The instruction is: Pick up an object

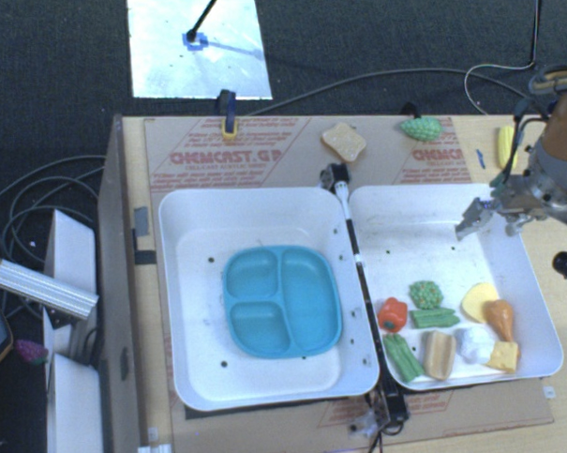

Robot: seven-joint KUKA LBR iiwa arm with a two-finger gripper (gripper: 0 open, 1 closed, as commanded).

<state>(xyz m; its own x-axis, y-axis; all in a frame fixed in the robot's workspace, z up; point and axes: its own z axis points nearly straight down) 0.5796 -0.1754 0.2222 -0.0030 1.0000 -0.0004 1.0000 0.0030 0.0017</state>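
The right bin (424, 215) holds a cluster of toy foods along its near side. These include a red pepper (392, 313), a broccoli head (424, 293), a green bean pod (435, 317), a yellow wedge (479, 301), a brown drumstick (499, 317), a green pickle (402, 356), a tan bread roll (439, 353), a white lump (472, 344) and a cheese piece (503, 356). My gripper (490, 224) hangs over the bin's far right part, well behind the foods. It is open, with nothing between its fingers.
The left bin (187, 272) holds a blue divided plate (282, 301). On the cardboard behind the bins lie a bread slice (344, 141), a green bumpy toy (422, 127) and a yellow piece (504, 145). A yellow clamp (228, 115) grips the far edge.
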